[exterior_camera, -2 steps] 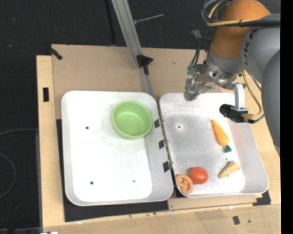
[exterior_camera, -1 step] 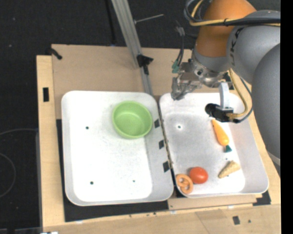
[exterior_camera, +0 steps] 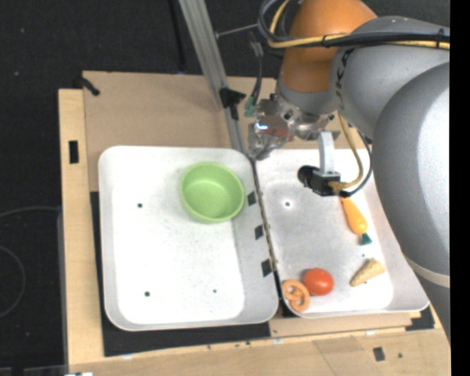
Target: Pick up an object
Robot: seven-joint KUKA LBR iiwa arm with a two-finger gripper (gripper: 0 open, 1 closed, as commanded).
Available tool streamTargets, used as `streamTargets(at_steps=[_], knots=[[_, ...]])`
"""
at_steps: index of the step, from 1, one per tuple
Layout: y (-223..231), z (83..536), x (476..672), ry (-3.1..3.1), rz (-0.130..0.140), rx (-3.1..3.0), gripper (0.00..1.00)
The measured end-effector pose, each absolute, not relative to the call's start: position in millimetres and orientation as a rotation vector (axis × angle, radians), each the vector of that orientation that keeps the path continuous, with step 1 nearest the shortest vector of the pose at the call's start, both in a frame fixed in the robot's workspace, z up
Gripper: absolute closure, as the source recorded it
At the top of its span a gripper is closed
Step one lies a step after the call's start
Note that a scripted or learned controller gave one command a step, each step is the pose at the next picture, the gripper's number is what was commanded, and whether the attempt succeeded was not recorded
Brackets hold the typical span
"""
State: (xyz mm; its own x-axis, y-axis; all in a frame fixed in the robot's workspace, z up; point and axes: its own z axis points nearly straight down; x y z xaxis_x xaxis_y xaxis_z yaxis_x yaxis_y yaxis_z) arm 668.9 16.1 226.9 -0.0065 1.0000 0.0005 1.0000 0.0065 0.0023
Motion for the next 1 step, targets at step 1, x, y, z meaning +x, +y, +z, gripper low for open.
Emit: streamTargets(at_steps=[1], knots=[[79.0, 234.5, 666.9, 2.231, 0.005, 2.212, 1.00]])
